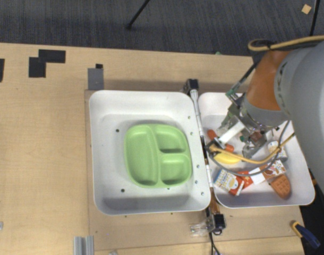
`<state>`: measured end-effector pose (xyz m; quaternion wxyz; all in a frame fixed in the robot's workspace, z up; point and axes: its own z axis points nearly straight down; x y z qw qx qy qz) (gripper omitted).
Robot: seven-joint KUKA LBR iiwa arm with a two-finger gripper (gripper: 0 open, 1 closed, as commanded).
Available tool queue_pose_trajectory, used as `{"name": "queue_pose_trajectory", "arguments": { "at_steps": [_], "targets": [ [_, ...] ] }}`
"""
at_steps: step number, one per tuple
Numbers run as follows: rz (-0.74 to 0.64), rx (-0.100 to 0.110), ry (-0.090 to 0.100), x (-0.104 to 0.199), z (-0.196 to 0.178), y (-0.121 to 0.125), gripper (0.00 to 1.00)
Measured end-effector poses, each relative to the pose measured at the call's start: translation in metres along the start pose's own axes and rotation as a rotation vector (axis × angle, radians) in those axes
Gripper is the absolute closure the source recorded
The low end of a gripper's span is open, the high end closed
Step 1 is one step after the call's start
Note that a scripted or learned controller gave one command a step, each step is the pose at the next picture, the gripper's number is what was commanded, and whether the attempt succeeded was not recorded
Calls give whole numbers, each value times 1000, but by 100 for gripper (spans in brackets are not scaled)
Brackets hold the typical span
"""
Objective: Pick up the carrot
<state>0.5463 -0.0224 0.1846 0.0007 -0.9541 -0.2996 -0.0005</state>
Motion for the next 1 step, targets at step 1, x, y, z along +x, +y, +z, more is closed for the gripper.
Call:
{"name": "queue_pose_trajectory", "arguments": {
  "at_steps": [1],
  "targets": [
    [203,0,-1,4,0,16,0]
  ]
}}
